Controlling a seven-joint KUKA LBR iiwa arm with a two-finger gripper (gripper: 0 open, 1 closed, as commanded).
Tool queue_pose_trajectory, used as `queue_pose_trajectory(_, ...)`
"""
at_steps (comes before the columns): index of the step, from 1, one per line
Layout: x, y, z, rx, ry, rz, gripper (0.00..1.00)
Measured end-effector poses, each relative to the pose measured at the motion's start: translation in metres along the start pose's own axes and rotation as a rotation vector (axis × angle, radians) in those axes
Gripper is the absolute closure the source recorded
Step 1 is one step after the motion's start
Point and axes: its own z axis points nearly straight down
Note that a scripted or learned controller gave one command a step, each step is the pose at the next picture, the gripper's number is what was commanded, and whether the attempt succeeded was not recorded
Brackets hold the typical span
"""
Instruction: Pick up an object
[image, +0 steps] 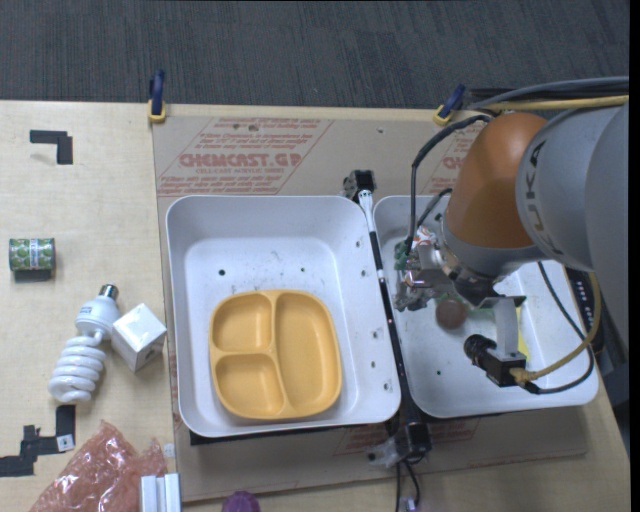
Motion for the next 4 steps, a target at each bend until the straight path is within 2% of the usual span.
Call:
queue_pose_trajectory(1,0.0,0.0,0.0,0.0,0.0,0.0,0.0)
queue_pose_trajectory(2,-0.056,0.034,0.0,0.001,-0.001,0.001,0.0)
queue_pose_trajectory(3,-0.103,-0.041,0.071,0.002,0.0,0.004,0.0)
queue_pose_trajectory(4,-0.105,-0.046,0.1,0.002,0.001,0.003,0.0)
